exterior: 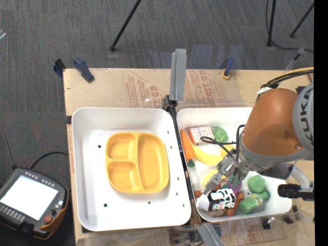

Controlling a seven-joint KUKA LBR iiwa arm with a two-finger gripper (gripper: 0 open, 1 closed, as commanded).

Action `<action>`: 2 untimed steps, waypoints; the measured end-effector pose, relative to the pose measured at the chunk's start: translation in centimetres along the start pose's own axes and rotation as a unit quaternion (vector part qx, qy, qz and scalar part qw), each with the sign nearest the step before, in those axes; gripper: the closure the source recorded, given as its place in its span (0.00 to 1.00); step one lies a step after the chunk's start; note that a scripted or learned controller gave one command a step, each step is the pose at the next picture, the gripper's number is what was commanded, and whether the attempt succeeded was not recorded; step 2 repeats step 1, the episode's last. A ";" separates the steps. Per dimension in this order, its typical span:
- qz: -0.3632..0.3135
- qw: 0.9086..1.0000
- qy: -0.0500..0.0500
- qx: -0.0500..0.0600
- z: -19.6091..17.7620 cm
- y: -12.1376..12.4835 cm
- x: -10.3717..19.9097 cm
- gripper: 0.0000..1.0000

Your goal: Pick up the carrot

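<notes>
The orange carrot (186,144) lies along the left wall of the right bin (241,113), its green stem end (190,163) pointing toward the front. My gripper (227,179) hangs over the middle of that bin, to the right of the carrot and nearer the front, clear of it. Its fingers (219,177) are spread open, and I see nothing held between them. The arm's orange band hides the bin's right part.
Beside the carrot lie a yellow banana (207,155), a red-and-white box (200,134) and a green item (220,134). A black-and-white cow-patterned item (221,199) and green pieces (254,193) fill the front. The left bin (87,137) holds a yellow divided plate (137,162).
</notes>
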State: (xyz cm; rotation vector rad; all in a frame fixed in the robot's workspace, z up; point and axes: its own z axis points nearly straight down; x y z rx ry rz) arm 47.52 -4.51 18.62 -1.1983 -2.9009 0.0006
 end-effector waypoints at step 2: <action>0.106 0.994 0.000 0.000 1.7 0.8 -7.0 0.00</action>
